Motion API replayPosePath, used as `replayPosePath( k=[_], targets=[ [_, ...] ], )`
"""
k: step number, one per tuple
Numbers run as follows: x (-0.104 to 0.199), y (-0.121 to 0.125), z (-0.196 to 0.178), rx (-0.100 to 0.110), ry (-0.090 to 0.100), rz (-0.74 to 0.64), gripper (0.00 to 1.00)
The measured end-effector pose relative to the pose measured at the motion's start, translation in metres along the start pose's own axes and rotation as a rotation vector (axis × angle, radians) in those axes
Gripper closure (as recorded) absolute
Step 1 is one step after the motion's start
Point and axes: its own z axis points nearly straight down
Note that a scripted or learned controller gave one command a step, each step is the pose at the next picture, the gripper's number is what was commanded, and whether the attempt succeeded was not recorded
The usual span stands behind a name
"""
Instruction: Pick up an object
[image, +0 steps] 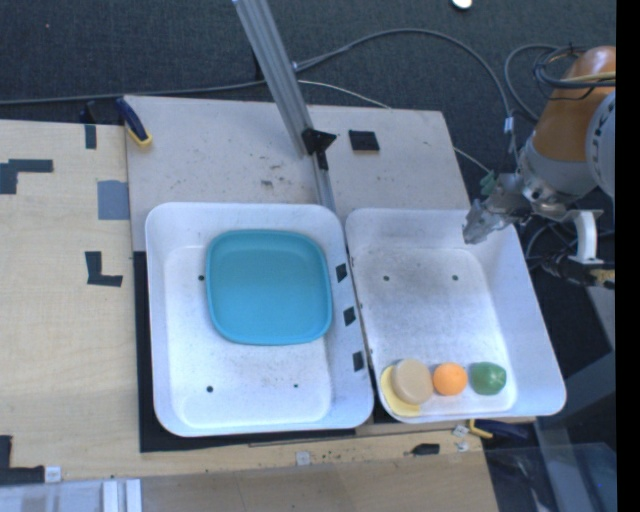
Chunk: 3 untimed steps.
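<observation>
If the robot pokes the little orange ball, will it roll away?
Probably a little. The orange ball looks round and smooth, so a push would likely set it rolling. But it sits between the tan round piece and the green ball, near the right bin's front wall, which should stop it.

Right bin (520, 300), near edge: three small objects in a row along the front wall.

Tan round piece (411, 380) at the row's left end, disc-like, lying on a yellow flat piece (397, 402) whose rim shows below and to its left; both sit in the bin's front left corner.

Orange ball (450, 379) in the middle, just beside the tan piece, possibly touching.

Green ball (487, 378) at the right end, close beside the orange one; contact unclear.

Left bin (170, 330): a light blue square plate (268, 286) with rounded corners, lying flat, toward the back.
</observation>
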Motion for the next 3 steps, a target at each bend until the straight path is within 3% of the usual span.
replayPosePath(
  k=[1,3],
  targets=[
    [0.000,0.001,-0.049,-0.001,-0.001,0.001,1.00],
    [0.099,-0.035,-0.029,0.004,0.002,-0.002,1.00]
  ],
)
